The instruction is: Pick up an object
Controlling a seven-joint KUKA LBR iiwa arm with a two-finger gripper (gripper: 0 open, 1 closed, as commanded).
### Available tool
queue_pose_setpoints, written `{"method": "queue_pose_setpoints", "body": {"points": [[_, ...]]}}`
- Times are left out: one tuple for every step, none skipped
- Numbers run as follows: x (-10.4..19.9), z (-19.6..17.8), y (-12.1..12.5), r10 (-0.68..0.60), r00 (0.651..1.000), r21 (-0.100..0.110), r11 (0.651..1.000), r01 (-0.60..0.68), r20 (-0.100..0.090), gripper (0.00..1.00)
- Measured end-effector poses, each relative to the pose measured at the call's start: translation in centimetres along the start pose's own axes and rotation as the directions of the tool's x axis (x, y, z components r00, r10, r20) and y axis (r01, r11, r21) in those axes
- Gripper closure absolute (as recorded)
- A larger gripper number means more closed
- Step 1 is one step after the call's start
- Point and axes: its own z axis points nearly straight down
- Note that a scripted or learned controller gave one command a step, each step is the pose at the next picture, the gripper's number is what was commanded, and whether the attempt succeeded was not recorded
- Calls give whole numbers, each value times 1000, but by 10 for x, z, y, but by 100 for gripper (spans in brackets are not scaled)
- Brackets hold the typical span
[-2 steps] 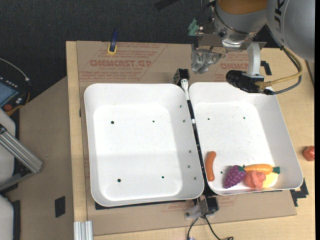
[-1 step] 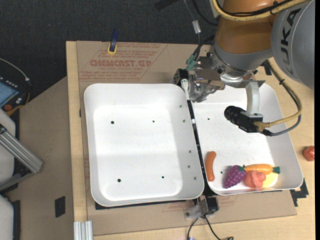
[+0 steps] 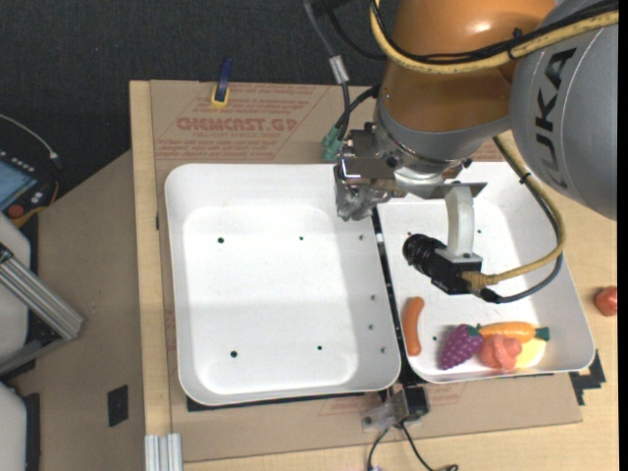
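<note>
The hand [image 3: 355,196] hangs low over the seam between the two bins, near their far end, under the bulky wrist. I cannot tell how far open it is. The left bin [image 3: 196,292] lies beside it. The toys lie well apart from the hand, along the right bin's [image 3: 530,214] near edge: a slim orange-red sausage [image 3: 413,324], purple grapes [image 3: 459,345] and an orange carrot [image 3: 510,331], bunched together.

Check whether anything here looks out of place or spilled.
A small orange-red object lies on the bench outside the right bin, past its right wall, while the other toys sit inside it. Nothing else looks spilled or damaged.
</note>
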Motion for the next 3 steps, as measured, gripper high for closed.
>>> {"method": "queue_pose_setpoints", "body": {"points": [[-54, -82, 57, 14, 1000, -16, 1000, -14, 4, 100], [-102, 38, 4, 14, 1000, 14, 1000, -14, 5, 100], [-36, 23, -3, 1, 1000, -4, 1000, -1, 1, 100]]}}
